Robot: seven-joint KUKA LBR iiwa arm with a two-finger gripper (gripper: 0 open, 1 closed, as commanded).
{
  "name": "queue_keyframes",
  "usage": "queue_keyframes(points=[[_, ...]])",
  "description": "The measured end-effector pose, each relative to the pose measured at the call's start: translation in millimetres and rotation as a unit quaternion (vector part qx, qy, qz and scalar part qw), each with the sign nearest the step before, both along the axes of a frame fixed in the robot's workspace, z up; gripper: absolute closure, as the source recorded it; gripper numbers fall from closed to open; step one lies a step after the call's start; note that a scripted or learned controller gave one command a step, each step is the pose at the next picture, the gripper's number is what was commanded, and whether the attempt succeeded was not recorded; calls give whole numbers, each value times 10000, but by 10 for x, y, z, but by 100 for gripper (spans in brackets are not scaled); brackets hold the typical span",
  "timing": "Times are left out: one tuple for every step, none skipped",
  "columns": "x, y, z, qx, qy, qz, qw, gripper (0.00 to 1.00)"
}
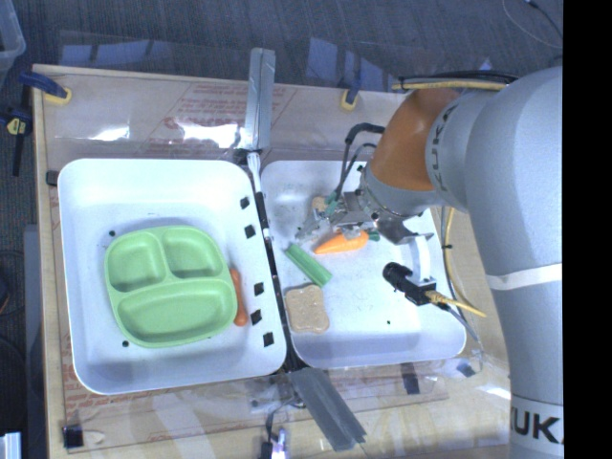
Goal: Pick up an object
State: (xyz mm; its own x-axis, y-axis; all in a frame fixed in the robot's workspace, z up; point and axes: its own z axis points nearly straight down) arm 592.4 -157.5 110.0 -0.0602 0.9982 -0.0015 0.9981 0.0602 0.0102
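Gripper [330, 220] low in the right bin [435, 338], centre-right of frame, jaw state hidden, toy carrot [341, 244] just beside it, green stick [307, 265] and toast slice [307, 309] lower left, green divided plate [170, 285] in the left bin [86, 185]

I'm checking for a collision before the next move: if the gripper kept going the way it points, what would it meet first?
The gripper points down into the right bin. It would probably meet the orange carrot first, though depth is hard to judge from above.
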Motion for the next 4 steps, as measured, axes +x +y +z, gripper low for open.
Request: queue_keyframes(points=[[-164,49,-94,-23,-46,836,9965,0],[-163,42,-18,-18,-25,852,9964,100],[-163,43,-18,-19,-26,853,9964,0],[166,-528,-202,7,73,1187,9929,0]])
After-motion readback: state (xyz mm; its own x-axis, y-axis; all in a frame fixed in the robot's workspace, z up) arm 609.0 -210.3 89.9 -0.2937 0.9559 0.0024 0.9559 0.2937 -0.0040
